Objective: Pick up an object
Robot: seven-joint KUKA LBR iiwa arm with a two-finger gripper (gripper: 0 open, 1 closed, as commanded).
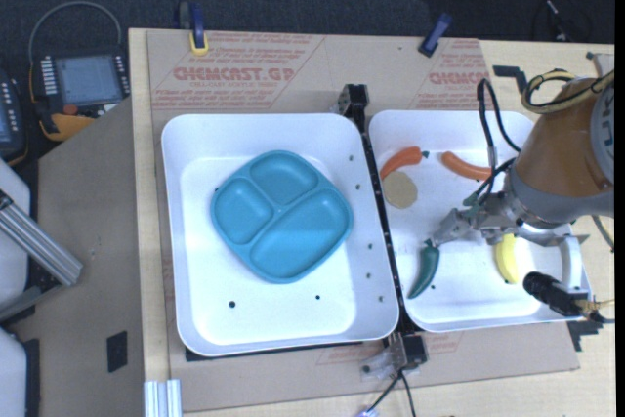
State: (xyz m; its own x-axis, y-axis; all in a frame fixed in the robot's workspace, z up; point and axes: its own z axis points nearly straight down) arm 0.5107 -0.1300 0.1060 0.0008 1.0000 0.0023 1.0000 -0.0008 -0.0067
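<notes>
Red print reading "CHEMCAST" on the brown board (249,65) behind the bins; repeated partly at right.

Divided plate (282,227) in left bin (186,171), peppers (426,269), banana (507,260) and hand (459,222) in right bin (430,308).

Note: the arm (571,151) runs off the right edge. Its wrist hides part of the yellow object (508,261) and the far end of one orange piece (467,165). You cannot read the end effector (459,225) fingers' spacing.
</notes>
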